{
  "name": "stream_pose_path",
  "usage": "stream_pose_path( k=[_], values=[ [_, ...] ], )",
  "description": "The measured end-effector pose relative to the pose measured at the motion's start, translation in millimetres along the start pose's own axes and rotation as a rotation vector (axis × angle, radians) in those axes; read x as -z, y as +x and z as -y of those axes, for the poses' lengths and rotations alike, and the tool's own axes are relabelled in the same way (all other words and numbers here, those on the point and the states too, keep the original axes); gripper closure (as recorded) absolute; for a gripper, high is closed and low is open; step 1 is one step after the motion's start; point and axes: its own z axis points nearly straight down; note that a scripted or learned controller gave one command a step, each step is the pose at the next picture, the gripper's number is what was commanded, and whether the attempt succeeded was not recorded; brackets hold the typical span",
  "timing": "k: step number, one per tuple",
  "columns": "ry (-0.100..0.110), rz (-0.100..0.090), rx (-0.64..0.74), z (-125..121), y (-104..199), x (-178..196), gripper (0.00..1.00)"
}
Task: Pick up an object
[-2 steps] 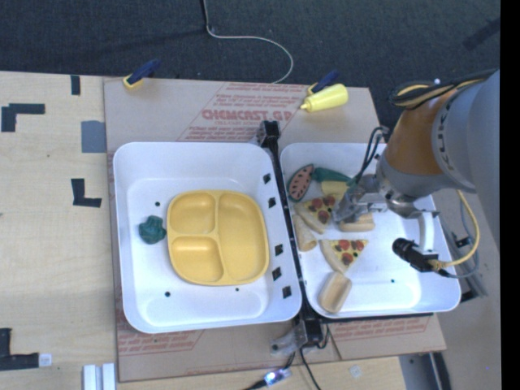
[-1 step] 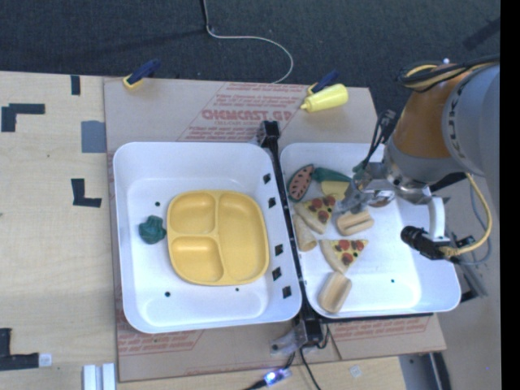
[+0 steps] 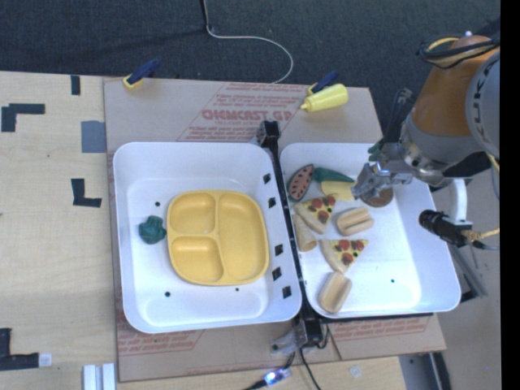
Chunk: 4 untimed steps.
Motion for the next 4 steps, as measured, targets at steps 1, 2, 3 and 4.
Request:
stream_pose_path(
  k=[1, 2, 3, 4],
  values=[
    [0.004, -0.001, 0.000, -0.6, 0.7, 15.3, 1.00],
    [0.006, -0.003, 0.005, 1.6, 57.2, 24.8, 1.00],
    [0.008, -0.003, 0.005, 8.5, 119.0, 13.1, 1.00],
    [0.006, -0.003, 0.006, 7.9, 173.6, 24.3, 1.00]
  ],
)
